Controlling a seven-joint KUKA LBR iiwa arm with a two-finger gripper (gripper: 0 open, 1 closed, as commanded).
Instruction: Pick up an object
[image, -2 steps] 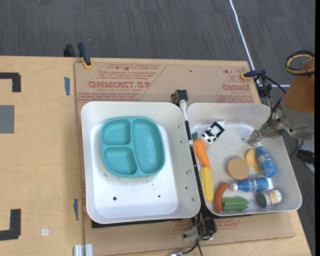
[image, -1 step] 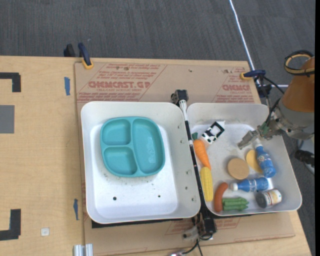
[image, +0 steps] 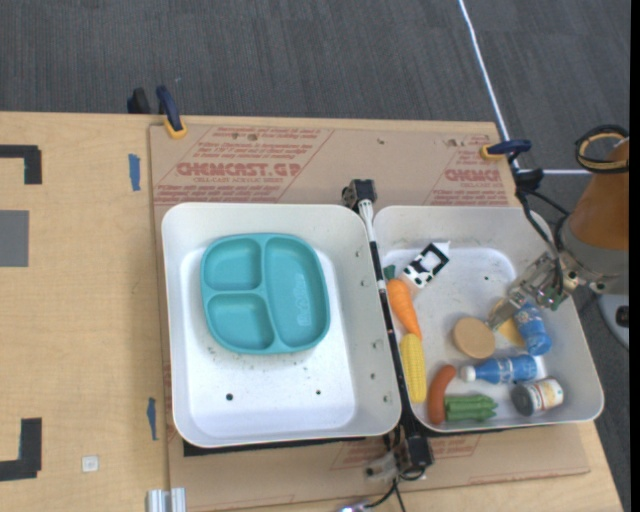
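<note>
Watch it: gripper sits over crowded blue bottle & tan disc, can't tell finger state, so you may grab nothing or nudge neighbours.

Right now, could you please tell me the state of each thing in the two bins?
Teal plate: flat, left bin.
Carrot: lying beside divider.
Corn: lying below carrot.
Blue bottle: on its side.
Claw: low over right bin.
</note>
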